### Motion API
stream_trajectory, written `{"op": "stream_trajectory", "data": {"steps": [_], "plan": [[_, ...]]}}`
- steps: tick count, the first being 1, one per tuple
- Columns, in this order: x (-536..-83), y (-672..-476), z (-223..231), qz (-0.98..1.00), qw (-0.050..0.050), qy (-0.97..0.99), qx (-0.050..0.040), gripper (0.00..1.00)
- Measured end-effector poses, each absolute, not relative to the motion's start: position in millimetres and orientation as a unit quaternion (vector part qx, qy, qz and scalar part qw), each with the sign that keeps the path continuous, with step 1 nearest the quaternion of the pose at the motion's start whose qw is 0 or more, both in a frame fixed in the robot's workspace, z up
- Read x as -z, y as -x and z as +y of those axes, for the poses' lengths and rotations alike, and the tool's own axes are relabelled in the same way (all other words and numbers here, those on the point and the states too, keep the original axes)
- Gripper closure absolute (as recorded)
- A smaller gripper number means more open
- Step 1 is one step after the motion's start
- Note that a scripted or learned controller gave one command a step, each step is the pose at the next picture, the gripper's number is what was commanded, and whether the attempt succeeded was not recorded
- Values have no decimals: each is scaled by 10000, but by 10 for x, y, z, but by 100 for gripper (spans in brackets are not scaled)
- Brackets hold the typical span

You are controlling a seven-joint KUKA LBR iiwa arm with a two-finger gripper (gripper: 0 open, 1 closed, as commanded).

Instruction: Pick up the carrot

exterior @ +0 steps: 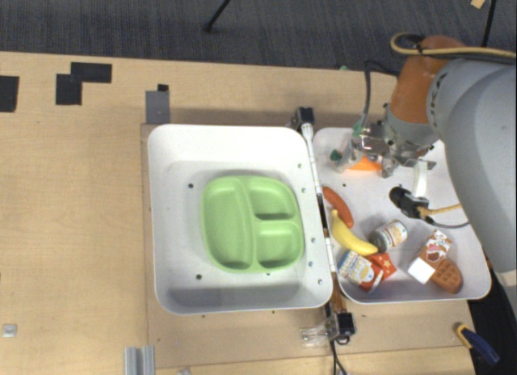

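One carrot (363, 166) lies under the hand (380, 155), whose grip I cannot tell; one banana (352, 238) nearby.

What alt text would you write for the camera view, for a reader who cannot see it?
A grey robot arm's tool hangs over an orange carrot at the far end of the right white bin, which also holds a banana, a small can and packets. The left bin holds a green divided tray.
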State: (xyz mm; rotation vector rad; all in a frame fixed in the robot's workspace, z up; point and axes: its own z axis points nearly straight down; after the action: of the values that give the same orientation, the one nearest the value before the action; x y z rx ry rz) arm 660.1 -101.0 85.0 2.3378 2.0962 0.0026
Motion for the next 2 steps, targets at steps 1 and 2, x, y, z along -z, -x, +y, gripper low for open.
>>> {"op": "stream_trajectory", "data": {"steps": [1, 2], "plan": [[-845, -6670, -1292, 7753, -47, -6316, 26, 0], [-835, -6651, -1560, 8270, -110, -5621, 34, 0]]}}
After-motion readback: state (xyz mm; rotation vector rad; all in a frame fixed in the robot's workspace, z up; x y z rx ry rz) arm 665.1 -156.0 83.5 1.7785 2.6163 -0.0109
